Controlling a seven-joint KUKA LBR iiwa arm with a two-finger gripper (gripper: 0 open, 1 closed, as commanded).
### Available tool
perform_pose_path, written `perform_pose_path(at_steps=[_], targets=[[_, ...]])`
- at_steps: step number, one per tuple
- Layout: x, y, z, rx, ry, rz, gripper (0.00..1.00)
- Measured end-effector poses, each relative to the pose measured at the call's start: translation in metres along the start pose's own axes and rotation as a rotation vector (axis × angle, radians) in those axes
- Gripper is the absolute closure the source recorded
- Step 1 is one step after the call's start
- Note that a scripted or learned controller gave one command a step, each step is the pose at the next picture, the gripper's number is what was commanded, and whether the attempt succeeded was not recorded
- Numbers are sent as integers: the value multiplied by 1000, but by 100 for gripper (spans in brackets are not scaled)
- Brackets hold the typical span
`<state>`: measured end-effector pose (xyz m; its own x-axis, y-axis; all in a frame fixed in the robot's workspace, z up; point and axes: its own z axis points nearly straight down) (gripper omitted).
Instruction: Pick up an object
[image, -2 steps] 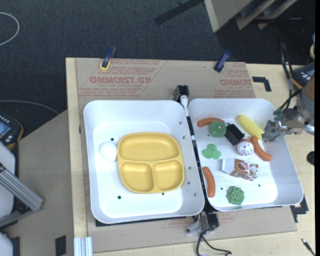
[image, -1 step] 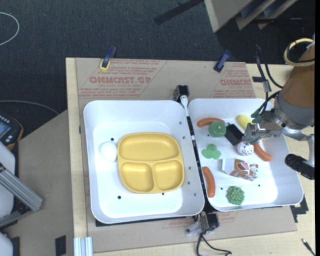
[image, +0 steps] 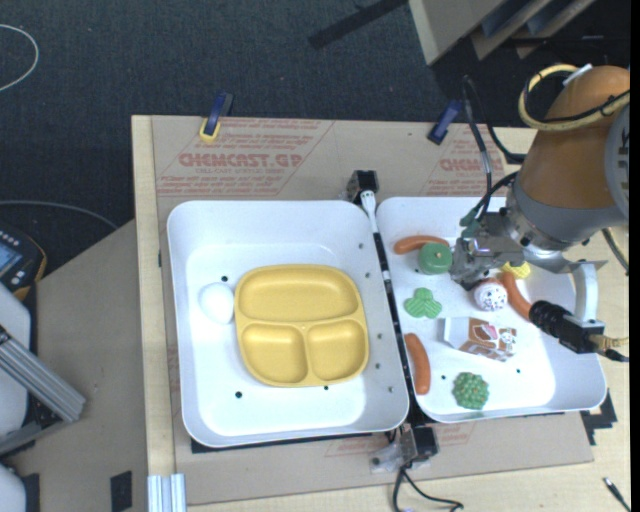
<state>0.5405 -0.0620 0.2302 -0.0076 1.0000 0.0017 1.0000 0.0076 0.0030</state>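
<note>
Gripper (image: 478, 262) low in right bin (image: 570, 385), at 12 o'clock of the white speckled ball (image: 490, 296); jaw state cannot be told. Green round piece (image: 435, 259) at its 9 o'clock. Yellow divided tray (image: 300, 324) and white egg (image: 216, 302) in left bin (image: 190, 250).

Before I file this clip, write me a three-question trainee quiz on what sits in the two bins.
1. True or false: the yellow divided tray lies in the bin nearest the arm.
2. Which item lies beside the tray's left edge? A) white egg B) broccoli C) carrot
3. Fill in: the gripper hangs over the ___ bin.

Key
1. False: it lies in the left bin.
2. A.
3. Right, beside the green round piece and the spotted white ball.
</note>
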Motion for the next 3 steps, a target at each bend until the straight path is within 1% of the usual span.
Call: perform_pose_path(at_steps=[1,2,3], targets=[[35,1,-5,0,-1,3,100],[37,-4,15,7,-1,7,100],[40,-7,2,0,-2,7,100]])
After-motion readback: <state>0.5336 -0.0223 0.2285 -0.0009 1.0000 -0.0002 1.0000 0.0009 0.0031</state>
